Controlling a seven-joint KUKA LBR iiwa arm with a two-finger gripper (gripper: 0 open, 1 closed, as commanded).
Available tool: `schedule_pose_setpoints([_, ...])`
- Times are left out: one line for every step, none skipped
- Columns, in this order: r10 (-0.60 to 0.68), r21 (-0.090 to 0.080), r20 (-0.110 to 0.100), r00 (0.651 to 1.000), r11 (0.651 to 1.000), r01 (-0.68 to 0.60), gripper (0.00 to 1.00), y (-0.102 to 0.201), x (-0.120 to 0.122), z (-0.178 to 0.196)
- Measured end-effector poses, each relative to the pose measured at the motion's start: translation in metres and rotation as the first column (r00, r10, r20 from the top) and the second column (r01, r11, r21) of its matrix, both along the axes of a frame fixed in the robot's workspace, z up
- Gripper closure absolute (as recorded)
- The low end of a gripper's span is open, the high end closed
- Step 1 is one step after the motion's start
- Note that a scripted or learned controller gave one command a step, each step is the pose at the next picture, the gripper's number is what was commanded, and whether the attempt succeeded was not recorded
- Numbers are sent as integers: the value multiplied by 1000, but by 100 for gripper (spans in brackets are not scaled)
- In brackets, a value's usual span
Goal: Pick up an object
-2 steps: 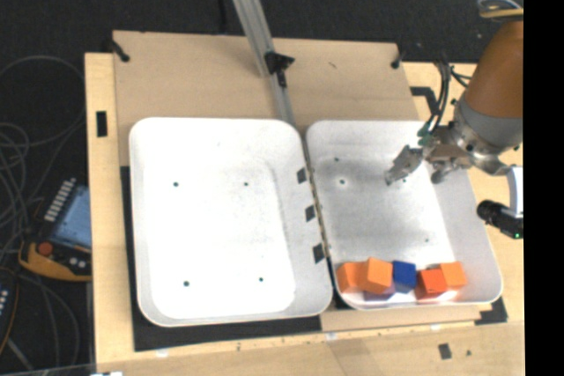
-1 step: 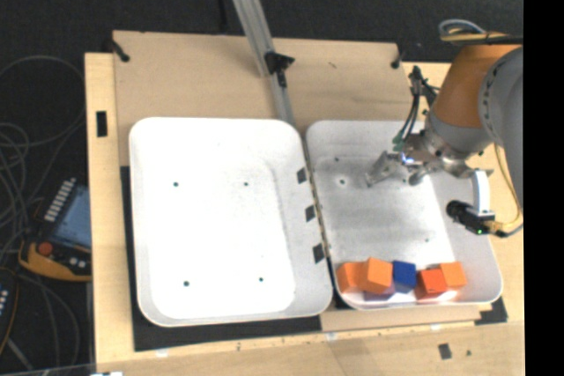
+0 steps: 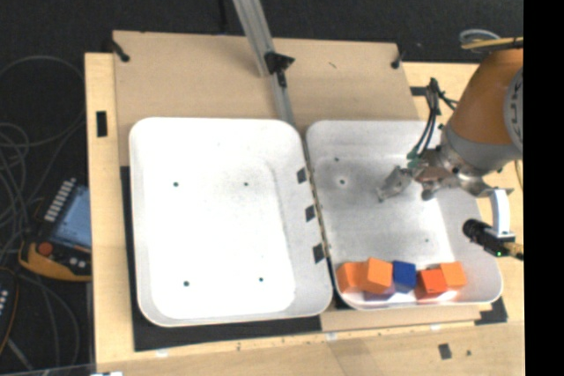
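Along the right bin's (image 3: 352,145) near rim sit orange blocks (image 3: 366,276) and a blue block (image 3: 404,275). Gripper (image 3: 407,186) hovers over bare floor behind them, fingers spread, holding nothing.

Arm (image 3: 493,114) cut off at right edge (jaws' gap indistinct).

Robotics lab test cell. Plywood tabletop (image 3: 220,75) on dark carpeted floor, two shallow white bins (image 3: 220,216) set side by side. Industrial arm (image 3: 485,114) reaching in from right. Aluminium mast (image 3: 251,4) bolted at tabletop's back edge. Loose cables (image 3: 35,114) and handheld control pendant (image 3: 66,224) on floor at left.
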State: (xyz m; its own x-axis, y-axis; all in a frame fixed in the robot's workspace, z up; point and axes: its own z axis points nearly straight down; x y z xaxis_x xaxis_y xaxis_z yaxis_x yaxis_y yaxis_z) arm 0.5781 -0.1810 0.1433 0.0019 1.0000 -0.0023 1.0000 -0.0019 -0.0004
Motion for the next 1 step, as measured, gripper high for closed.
schedule_pose_setpoints([-3, 1, 4, 1000, 1000, 3, 0, -3, -70, -46])
